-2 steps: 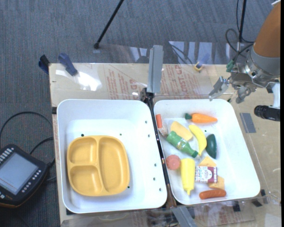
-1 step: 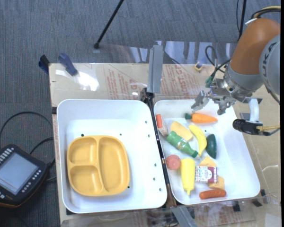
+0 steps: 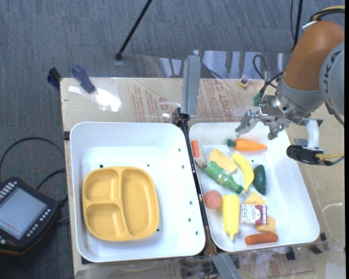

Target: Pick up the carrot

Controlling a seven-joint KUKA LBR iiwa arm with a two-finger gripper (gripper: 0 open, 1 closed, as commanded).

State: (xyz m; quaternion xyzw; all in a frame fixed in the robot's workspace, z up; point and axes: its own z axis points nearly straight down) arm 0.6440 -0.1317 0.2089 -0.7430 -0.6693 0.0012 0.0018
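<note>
The carrot (image 3: pixel 249 146), orange with a green stem end at its left, lies flat near the back of the right bin (image 3: pixel 305 186). My gripper (image 3: pixel 259 125) hovers just above and behind it, its two fingers spread apart with nothing between them. One fingertip (image 3: pixel 244 123) hangs left of the carrot's stem end, the other sits over the carrot's right end.
In the right bin lie a banana (image 3: pixel 244 168), a green bottle (image 3: pixel 223 176), a yellow bottle (image 3: pixel 230 215), a green pepper (image 3: pixel 259 178), a small carton (image 3: pixel 253 214) and a sausage (image 3: pixel 260 238). The left bin (image 3: pixel 104 135) holds a yellow divided plate (image 3: pixel 121 203). A pendant (image 3: pixel 14 214) rests at far left.
</note>
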